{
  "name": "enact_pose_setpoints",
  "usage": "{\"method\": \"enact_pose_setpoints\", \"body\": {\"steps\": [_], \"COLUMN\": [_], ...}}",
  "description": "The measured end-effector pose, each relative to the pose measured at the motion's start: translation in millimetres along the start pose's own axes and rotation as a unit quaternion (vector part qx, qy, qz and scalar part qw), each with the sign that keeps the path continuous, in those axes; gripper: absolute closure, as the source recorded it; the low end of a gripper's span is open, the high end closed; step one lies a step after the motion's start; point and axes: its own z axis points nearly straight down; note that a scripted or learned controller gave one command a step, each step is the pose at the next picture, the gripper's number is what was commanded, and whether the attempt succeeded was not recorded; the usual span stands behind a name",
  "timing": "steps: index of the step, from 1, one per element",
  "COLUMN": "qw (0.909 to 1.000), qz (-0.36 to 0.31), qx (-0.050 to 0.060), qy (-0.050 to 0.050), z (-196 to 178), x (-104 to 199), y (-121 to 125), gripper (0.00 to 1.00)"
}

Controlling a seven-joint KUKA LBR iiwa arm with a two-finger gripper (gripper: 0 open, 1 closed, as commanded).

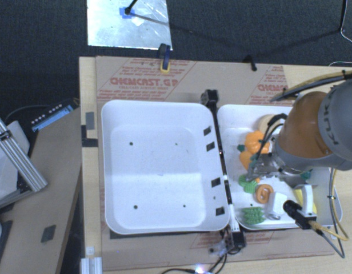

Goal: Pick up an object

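Observation:
The right bin (pixel 230 119) holds several small things. An orange round piece (pixel 254 142) lies near its middle, with a second orange piece (pixel 244 160) just below it. Lower down are a green piece (pixel 247 183), an orange-and-white ring-shaped thing (pixel 264 193), a ridged green thing (pixel 252 214) at the front edge and a yellow thing (pixel 306 197) to the right. A pale rounded thing (pixel 267 120) sits at the back. My gripper (pixel 255 169) hangs low over the orange and green pieces, with the arm's wrist (pixel 304 133) covering the bin's right half.
The left bin (pixel 159 164) stands beside the right one, with black clips (pixel 215 164) along the wall between them. Both rest on a cardboard sheet (pixel 142 79). A metal plate (pixel 128 15) lies behind the bench.

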Motion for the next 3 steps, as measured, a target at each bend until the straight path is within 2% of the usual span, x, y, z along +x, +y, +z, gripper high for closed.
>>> {"method": "enact_pose_setpoints", "body": {"steps": [1,2,3], "qw": [1.0,1.0,1.0], "qz": [-0.004,-0.003,-0.005], "qx": [0.0,0.005,0.003], "qy": [0.001,0.0,0.002], "z": [-90.2,-84.5,-130.7], "x": [62.1,100.4,187.1], "y": [32.9,59.6,65.6], "gripper": [1.0,1.0,1.0]}}
